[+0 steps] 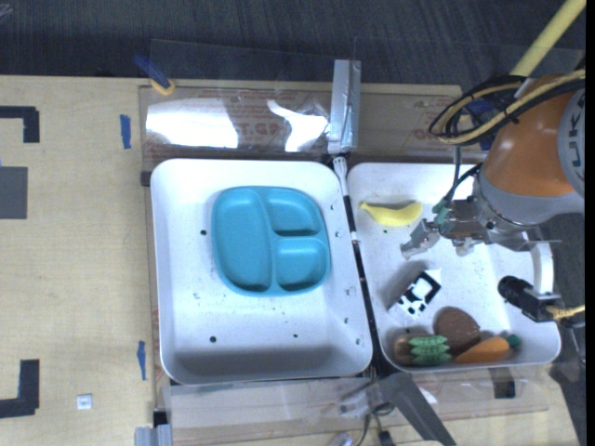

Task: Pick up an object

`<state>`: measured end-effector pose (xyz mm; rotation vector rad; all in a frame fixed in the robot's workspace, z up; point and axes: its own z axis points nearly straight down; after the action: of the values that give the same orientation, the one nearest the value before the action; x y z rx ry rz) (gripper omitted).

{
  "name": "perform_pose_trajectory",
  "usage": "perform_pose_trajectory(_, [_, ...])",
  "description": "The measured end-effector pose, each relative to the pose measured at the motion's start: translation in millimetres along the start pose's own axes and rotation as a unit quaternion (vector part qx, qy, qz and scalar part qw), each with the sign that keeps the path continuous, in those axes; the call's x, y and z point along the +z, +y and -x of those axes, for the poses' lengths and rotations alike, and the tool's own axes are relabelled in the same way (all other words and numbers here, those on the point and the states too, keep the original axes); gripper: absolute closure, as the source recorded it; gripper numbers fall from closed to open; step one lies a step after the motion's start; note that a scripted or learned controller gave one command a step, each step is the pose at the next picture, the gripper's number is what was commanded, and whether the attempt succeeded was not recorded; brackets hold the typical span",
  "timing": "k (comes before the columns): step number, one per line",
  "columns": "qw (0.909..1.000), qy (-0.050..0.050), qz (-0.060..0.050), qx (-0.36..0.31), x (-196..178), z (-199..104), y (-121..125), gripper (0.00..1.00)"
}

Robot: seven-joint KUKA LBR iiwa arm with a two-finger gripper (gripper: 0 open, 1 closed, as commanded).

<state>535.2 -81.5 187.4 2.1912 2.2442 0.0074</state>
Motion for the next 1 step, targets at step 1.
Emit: perform_pose_trajectory(1, [0.9989, 0.000, -0.001, 0.048, 91.3, 32.6, -17.7, 0.00])
